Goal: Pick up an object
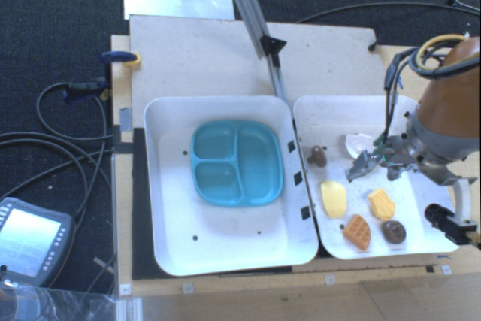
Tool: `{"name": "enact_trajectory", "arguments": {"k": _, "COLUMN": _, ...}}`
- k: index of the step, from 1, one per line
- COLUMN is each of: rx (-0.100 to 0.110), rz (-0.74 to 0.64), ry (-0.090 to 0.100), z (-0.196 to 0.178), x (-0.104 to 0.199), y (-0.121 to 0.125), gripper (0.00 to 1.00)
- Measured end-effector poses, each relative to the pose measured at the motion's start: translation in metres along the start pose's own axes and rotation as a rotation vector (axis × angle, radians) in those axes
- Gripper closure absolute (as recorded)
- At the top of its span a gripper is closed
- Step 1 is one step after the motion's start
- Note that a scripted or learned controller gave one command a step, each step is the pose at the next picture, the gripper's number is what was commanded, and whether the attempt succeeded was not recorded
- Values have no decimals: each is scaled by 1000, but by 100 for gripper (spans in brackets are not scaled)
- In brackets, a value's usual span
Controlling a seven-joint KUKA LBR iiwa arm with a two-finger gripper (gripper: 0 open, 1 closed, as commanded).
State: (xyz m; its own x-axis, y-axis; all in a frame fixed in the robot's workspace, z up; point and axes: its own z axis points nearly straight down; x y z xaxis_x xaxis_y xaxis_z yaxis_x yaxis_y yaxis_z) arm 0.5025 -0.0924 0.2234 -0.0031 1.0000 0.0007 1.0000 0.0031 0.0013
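My gripper (pixel 377 168) hangs over the middle of the right bin (pixel 331 113), reaching in from the right. Its two fingers stand apart and open, with nothing between them. A white crumpled piece (pixel 358 142) lies just behind the left finger. In front of the gripper lie a pale yellow piece (pixel 334 198) and an orange-yellow block (pixel 382 204). Nearer the front edge sit a waffle-like orange piece (pixel 358 231) and a dark brown round piece (pixel 394 231). A small brown object (pixel 318 156) rests near the bin's left wall.
The left bin (pixel 169 222) holds a blue divided plate (pixel 237 163). A metal pole (pixel 248 0) slants down to the wall between the bins. Cables and a teach pendant (pixel 30 237) lie on the floor at the left.
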Motion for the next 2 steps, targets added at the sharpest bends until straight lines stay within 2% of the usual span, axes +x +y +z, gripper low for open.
{"name": "enact_trajectory", "arguments": {"k": 1, "rx": -1, "rz": 2, "ry": 0, "z": 0, "x": 0, "y": 0, "gripper": 0}}
{"name": "enact_trajectory", "arguments": {"k": 2, "rx": 5, "rz": 4, "ry": 0, "z": 59, "x": -8, "y": 3, "gripper": 0}}
